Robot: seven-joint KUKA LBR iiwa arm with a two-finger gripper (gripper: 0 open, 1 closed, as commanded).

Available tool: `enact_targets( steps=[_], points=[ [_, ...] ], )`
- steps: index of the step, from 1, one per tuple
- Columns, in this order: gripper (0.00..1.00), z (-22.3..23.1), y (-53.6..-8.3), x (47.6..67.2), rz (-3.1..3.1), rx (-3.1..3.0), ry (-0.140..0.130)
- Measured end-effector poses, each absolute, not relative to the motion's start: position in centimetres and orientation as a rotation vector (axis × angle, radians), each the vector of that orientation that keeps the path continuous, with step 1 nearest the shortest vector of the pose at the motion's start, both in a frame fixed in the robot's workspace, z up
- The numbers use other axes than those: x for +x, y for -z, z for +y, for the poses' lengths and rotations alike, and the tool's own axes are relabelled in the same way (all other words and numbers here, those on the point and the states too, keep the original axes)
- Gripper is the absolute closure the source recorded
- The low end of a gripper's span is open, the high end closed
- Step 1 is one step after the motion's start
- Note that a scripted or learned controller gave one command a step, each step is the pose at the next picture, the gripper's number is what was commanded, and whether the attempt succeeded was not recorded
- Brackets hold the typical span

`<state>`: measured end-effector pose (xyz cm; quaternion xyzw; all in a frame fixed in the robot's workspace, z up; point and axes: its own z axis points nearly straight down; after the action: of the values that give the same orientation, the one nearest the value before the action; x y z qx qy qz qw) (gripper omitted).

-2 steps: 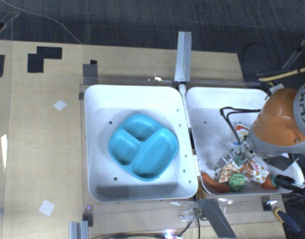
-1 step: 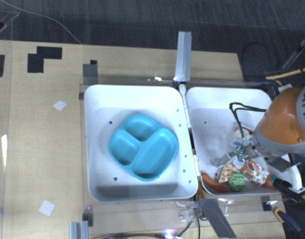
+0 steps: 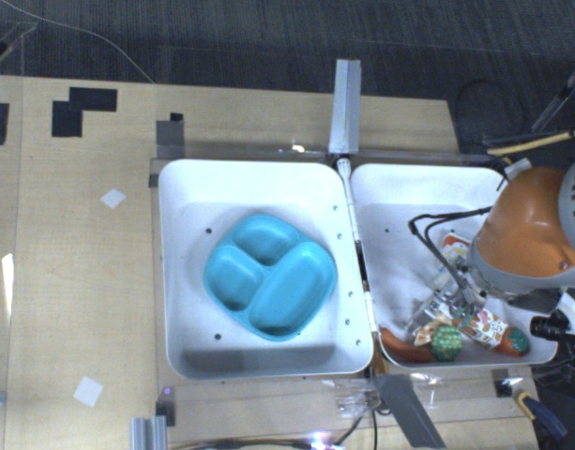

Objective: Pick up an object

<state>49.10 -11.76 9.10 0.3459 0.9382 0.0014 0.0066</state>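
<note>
— Where are the things to pick?
— Near corner of the right bin [image 3: 400, 190]: one green knobbly ball [image 3: 447, 341], one red-orange sausage-like piece [image 3: 404, 347] beside it, one patterned packet [image 3: 487, 327] with a green end.
— And the gripper [image 3: 444, 304]?
— Low over that cluster, just above the ball. Spread or pinched, I cannot tell.
— The left bin [image 3: 174, 279]?
— One blue three-compartment dish [image 3: 270, 275].

No word, number or brand can be read here. The arm [image 3: 568, 204] bears part of a dark letter at the view's right edge, cut off. A wrapper [image 3: 484, 326] in the right bin [image 3: 400, 214] carries coloured print, too small to read.
</note>
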Motion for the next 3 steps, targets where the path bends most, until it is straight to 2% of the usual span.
enact_targets(
  steps=[1, 2, 3],
  points=[
    [1.0, -11.8, -10.4, 49.5, 2.925, 1.08, -0.008],
    [0.0, -11.8, -10.4, 49.5, 2.925, 1.08, -0.008],
    [0.0, -12.8, -9.0, 49.1, 2.706, 1.573, -0.01]
  ],
)
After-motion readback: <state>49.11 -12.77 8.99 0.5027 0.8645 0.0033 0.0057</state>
